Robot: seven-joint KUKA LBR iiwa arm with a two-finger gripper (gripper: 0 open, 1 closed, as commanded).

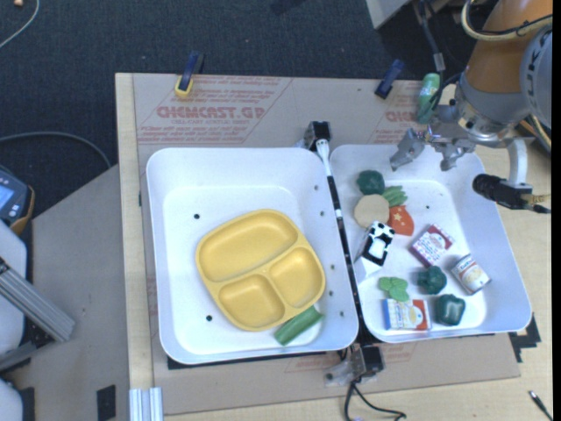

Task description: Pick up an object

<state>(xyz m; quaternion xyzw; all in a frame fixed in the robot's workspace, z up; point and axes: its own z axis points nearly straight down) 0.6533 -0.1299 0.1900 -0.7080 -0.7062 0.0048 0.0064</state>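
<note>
- Lying nearest the camera, well below the gripper: green bell pepper (450,310); small white carton (405,314)
- Directly beneath it: round tan disc (371,209); dark green vegetable (370,181)
- Two-finger metal gripper (430,152) hovers spread open, holding nothing, over the right white bin (507,261)

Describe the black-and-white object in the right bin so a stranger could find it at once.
Start at the right bin, the one crowded with small toy foods. Near its left wall, just below the round tan disc and left of the red piece, lies the black-and-white object. It is the only item there patterned in stark black and white patches; its neighbours are green, red or tan.
</note>
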